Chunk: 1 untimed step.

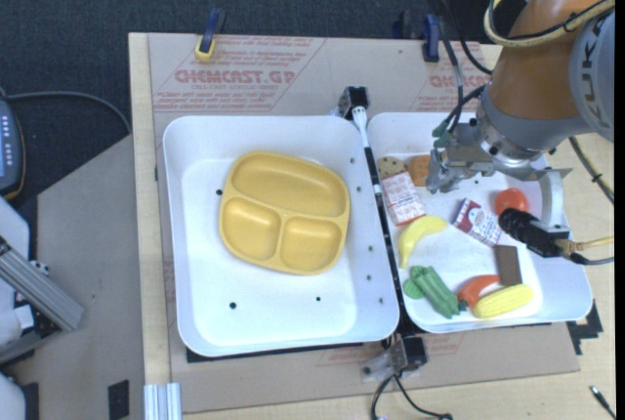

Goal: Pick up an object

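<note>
The two-finger gripper (pixel 441 176) hangs over the back part of the right white bin (pixel 576 296). The view does not settle how its jaws stand or whether they have anything.

Nearest candidates: the small red-and-white printed packet (pixel 400 198) lies just to the camera's left of the gripper and a little toward the front edge, its long axis running roughly front to back. A brown cookie-like piece (pixel 418 170) sits just beside the gripper at the bin's back. The curved yellow plastic banana (pixel 420 234) lies further forward.

Right bin also holds:
- 1 green plastic vegetable (pixel 433 290)
- 1 yellow corn cob (pixel 503 301)
- 1 brown block (pixel 507 264)
- 1 red round piece (pixel 512 201)
- a 2nd red-and-white packet (pixel 476 221)

The left white bin (pixel 190 291) holds 1 yellow 3-compartment plastic plate (pixel 283 211), well apart from the gripper.

Judgement: the packet or cookie piece is the likely target; no pick is accomplished.
</note>
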Each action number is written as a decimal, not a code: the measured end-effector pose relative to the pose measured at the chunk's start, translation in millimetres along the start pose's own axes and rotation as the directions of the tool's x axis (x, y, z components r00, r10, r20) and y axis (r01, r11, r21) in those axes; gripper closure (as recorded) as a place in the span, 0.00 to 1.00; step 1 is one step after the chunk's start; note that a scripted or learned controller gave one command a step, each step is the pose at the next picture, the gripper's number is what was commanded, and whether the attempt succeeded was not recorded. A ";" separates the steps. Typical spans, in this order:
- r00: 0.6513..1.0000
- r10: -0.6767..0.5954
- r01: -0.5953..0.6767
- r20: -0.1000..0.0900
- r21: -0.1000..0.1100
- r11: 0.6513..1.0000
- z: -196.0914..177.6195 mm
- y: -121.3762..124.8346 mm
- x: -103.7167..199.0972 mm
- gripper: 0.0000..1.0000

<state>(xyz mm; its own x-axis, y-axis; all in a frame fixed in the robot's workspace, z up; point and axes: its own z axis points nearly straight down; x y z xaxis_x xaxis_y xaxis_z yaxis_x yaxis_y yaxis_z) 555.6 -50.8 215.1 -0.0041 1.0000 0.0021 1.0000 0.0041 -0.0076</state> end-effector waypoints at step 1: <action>1.000 0.005 -0.005 0.003 -0.007 1.000 -11.7 -2.5 -15.8 1.00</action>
<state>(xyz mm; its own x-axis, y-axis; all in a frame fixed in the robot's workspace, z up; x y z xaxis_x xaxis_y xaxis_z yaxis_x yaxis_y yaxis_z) 553.2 -66.7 226.8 0.0005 1.0000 -0.0008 1.0000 -0.0005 -0.0011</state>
